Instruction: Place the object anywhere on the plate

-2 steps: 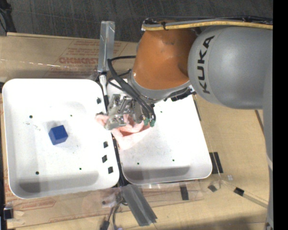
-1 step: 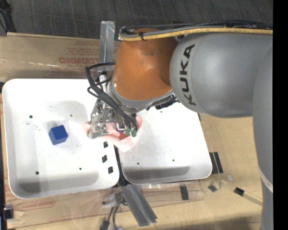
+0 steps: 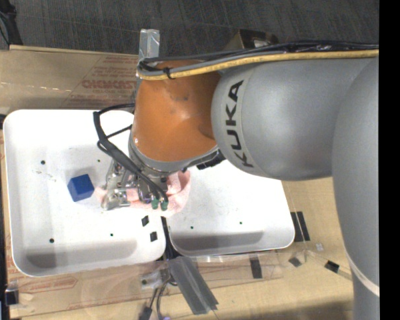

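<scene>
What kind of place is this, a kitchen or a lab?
Probably a robotics lab or test cell: a KUKA arm reaches over two white bins on a cardboard-covered bench, with a blue block near its claw.

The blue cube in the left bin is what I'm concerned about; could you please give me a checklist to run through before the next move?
1. Blue cube sits free on the left bin floor: ok.
2. Cube in the gripper: not ok, it lies beside it, apart.
3. Jaws open or shut: cannot tell.
4. Pink plate located: ok, partly hidden under the arm.
5. Cube on plate: not ok, not yet.
</scene>
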`<state>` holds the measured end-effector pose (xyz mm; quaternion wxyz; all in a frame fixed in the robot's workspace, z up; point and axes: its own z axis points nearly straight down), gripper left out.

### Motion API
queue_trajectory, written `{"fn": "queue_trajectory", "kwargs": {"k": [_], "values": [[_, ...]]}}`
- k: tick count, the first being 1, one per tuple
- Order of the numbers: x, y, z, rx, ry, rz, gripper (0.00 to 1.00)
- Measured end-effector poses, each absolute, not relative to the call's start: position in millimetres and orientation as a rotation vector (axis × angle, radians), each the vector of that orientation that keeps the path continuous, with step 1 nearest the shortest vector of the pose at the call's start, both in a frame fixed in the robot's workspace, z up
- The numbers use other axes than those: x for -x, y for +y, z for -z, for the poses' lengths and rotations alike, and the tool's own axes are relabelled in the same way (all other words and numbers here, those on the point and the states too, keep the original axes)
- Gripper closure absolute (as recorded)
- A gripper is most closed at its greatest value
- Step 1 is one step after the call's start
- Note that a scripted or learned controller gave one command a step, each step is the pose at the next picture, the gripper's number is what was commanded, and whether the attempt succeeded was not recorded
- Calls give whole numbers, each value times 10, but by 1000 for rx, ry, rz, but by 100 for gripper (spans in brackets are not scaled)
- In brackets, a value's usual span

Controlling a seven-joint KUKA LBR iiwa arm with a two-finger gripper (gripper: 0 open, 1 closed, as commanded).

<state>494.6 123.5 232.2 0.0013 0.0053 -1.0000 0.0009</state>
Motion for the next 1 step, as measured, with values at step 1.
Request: {"fn": "queue_trajectory", "kwargs": {"k": [1], "values": [[-4946,1234,-2324,-16,-3139,-2,0]]}}
